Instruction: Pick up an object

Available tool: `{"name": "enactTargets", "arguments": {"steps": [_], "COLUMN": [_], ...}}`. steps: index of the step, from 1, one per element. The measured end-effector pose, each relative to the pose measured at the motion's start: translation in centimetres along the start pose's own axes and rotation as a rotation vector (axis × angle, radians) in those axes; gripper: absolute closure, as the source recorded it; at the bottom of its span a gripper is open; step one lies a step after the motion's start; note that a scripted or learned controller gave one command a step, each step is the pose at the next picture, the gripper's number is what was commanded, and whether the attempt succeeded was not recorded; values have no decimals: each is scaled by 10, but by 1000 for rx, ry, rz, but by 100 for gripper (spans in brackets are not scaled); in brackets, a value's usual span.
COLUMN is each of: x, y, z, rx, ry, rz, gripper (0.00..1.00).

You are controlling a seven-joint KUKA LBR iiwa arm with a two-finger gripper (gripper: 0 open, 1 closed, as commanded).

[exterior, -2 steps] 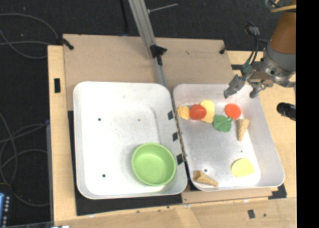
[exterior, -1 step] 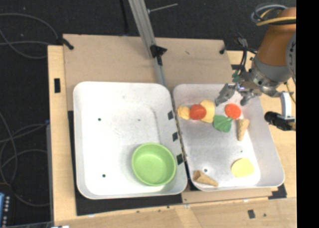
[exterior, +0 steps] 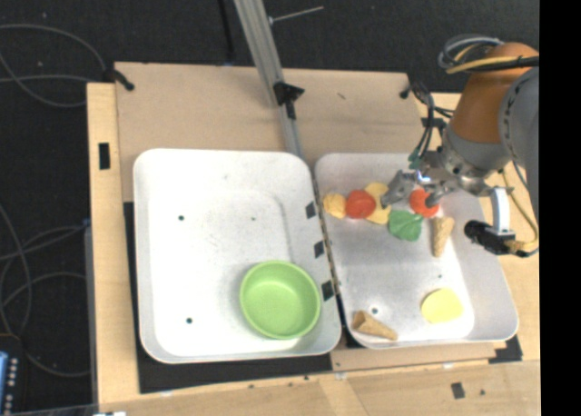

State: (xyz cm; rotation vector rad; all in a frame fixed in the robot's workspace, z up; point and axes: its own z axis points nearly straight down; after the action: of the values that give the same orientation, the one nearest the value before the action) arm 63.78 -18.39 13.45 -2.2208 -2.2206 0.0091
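My gripper (exterior: 416,193) hangs low over the upper part of the right bin (exterior: 481,314), with the arm coming in from the right. Its fingers (exterior: 397,191) are spread open, and a small red object (exterior: 423,203) lies between them on the bin floor; no grip on it is visible. Just below it sits a green lump (exterior: 406,226). To the left are a red tomato-like ball (exterior: 360,204), a yellow piece (exterior: 334,205) and another yellow piece (exterior: 377,192). A tan cone (exterior: 441,234) lies to the lower right of the gripper.
A yellow disc (exterior: 442,306) and a second tan cone (exterior: 374,324) lie near the right bin's front edge. The left bin (exterior: 191,196) holds a green bowl (exterior: 280,299). A slanted metal post (exterior: 263,51) rises behind the bins.
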Motion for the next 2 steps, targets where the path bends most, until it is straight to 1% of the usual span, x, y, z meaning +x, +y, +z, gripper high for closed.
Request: {"name": "enactTargets", "arguments": {"steps": [1, 2], "x": [-1, -1], "y": [2, 9], "z": [-16, -61], "rx": [-9, -12], "ry": [0, 3], "rz": [-1, -3], "gripper": [100, 100]}}
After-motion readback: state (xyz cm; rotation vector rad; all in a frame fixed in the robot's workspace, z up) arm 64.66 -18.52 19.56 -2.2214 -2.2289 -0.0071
